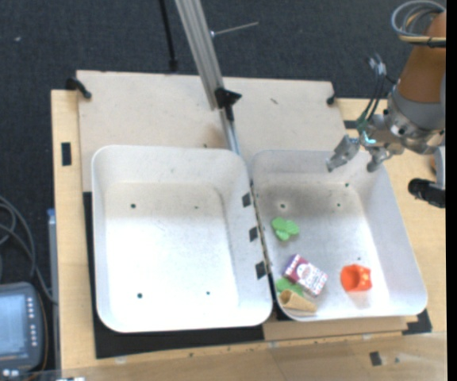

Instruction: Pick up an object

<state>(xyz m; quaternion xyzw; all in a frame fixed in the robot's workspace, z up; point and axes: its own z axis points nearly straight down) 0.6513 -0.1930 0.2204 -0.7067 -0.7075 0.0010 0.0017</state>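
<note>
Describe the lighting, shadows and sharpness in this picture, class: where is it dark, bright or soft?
Camera view: light is even, without harsh glare; a grey smudge darkens the right bin floor below the gripper; the left bin rim looks brightest; the orange object and green object are soft-edged, fine detail blurred.

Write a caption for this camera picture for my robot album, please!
Robot gripper hovers over the right bin's far edge; small toys wait inside.
</note>
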